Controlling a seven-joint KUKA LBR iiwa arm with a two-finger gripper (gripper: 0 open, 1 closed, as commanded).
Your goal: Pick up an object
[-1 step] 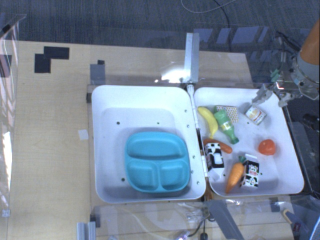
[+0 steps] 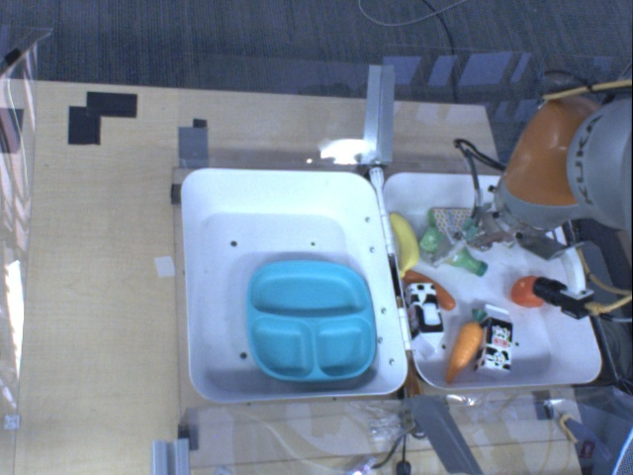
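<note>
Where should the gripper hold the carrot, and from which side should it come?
Probably at the carrot's thick middle, coming straight down from above, with the fingers closing across its width. It lies flat and slanted in the right bin, and a black-and-white box sits close on its right, so that side leaves little room for a finger.

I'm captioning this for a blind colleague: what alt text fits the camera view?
A grey and orange robot arm reaches from the right into the right bin, its gripper low over toy food: a banana, a carrot, green pieces. The left bin holds a blue divided tray.
</note>
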